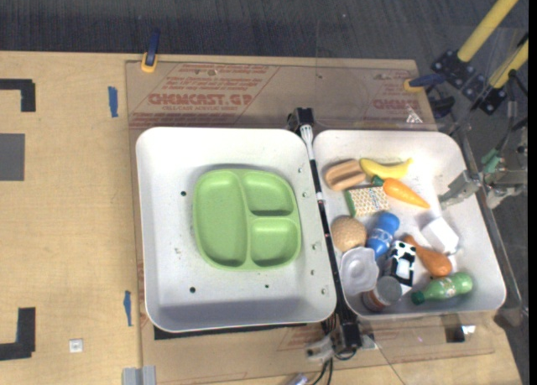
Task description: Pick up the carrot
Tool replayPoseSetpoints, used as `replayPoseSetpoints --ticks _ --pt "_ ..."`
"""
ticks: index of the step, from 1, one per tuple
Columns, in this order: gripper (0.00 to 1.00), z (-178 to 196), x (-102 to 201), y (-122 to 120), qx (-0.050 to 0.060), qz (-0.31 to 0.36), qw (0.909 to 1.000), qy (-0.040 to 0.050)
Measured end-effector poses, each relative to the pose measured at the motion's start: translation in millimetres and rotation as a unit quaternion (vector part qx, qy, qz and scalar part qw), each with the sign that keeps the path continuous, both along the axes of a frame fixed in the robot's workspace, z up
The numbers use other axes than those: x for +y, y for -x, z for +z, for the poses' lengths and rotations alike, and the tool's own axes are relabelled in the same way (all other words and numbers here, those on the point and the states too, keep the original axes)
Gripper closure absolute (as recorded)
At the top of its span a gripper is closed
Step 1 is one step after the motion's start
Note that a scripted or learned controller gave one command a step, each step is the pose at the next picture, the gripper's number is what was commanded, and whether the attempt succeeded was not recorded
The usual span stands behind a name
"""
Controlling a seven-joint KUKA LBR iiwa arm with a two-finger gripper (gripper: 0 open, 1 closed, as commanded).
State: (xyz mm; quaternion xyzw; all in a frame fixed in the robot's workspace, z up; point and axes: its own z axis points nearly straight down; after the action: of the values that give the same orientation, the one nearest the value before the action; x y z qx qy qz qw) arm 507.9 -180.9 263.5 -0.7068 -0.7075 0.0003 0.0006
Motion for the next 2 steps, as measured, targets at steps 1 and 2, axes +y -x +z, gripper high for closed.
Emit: replayPoseSetpoints --ticks 1,2 --pt "0.0 -114.9 -5.6 -69.7 0.005 0.029 0.9996 -0.0017" --pt "0.0 -173.9 -9.9 -107.8 -0.006 -0.006 1.0 0.0017"
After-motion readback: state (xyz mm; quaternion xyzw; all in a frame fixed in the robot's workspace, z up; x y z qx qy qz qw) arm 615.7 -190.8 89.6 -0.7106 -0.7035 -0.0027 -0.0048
